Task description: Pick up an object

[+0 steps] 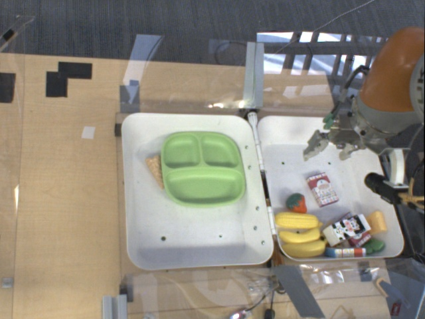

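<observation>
My gripper (330,149) hangs over the upper part of the right bin (285,158), its two fingers spread open with nothing between them. Below it lies a small red and white box (321,189). Further down sit a red and green vegetable toy (296,203), two yellow bananas (300,230), a black and white carton (350,228), an orange piece (378,220), a green piece (376,246) and a marker (344,252).
The left bin (143,244) holds a green divided plate (201,168) with a tan waffle-like piece (155,170) tucked at its left edge. A metal divider (253,78) stands behind the bins. The arm's orange band (395,72) looms at the right.
</observation>
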{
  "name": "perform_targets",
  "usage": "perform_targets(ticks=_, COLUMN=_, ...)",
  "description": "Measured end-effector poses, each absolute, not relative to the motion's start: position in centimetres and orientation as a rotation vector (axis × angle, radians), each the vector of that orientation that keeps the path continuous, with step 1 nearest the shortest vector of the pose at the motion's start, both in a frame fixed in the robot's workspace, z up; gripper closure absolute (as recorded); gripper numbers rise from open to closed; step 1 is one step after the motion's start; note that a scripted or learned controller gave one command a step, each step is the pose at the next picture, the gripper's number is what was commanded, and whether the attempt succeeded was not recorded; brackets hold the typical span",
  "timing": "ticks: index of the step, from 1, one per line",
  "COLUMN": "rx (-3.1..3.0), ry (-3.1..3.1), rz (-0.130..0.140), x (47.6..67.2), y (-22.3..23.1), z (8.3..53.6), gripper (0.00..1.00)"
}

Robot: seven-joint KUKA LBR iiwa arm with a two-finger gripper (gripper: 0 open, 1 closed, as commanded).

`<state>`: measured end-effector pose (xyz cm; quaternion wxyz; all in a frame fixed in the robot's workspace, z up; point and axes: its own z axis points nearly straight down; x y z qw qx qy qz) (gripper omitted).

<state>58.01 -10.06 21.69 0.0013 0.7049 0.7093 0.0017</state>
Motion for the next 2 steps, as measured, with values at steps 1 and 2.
perform_targets(ticks=1, rx=2.176, ry=2.263, rz=0.003, x=56.5, y=-15.7, z=12.9, gripper=0.0)
perform_targets(ticks=2, rx=2.2, ry=2.237, rz=0.006, x=57.0, y=-12.1, z=15.3, gripper=0.0)
